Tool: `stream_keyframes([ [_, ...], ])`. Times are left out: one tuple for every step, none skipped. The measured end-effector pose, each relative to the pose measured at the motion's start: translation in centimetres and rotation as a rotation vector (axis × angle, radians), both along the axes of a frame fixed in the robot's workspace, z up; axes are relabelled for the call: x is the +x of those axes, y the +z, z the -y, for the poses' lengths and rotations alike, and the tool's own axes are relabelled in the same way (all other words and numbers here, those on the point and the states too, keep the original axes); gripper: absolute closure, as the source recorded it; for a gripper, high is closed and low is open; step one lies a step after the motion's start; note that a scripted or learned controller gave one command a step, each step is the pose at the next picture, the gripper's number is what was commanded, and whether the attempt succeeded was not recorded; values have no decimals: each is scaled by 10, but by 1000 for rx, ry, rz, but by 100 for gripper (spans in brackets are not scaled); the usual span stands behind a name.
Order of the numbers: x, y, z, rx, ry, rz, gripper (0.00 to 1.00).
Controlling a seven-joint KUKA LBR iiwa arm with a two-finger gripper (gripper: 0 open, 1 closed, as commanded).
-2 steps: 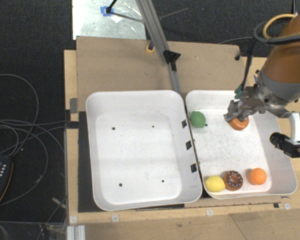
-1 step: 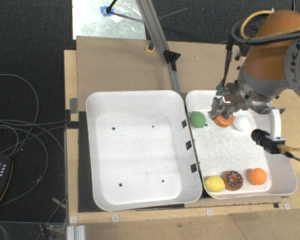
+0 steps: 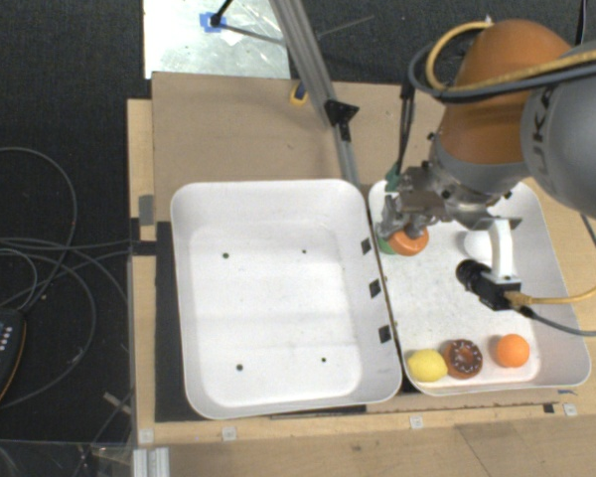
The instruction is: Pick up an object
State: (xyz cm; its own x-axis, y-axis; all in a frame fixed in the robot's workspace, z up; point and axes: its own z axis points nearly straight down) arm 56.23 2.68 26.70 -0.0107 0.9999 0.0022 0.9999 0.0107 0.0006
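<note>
The pincer (image 3: 405, 229) sits low in the right bin (image 3: 556, 266), near its upper left corner, right over an orange-and-green object (image 3: 409, 241). That object looks pressed against the pincer's tip, but whether it lies between the fingers, or how wide they stand, cannot be told from this slant. To do this step well, the grip should close squarely on the object's middle and lift straight up, away from the bin wall. A lemon (image 3: 427, 365), a donut (image 3: 464, 358) and an orange (image 3: 513, 350) rest well apart along the near edge. The left bin (image 3: 194, 296) stands alongside.
</note>
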Motion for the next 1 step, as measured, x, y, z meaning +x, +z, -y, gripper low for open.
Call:
stream_keyframes([
  [5,0,-46,0,-1,2,100],
])
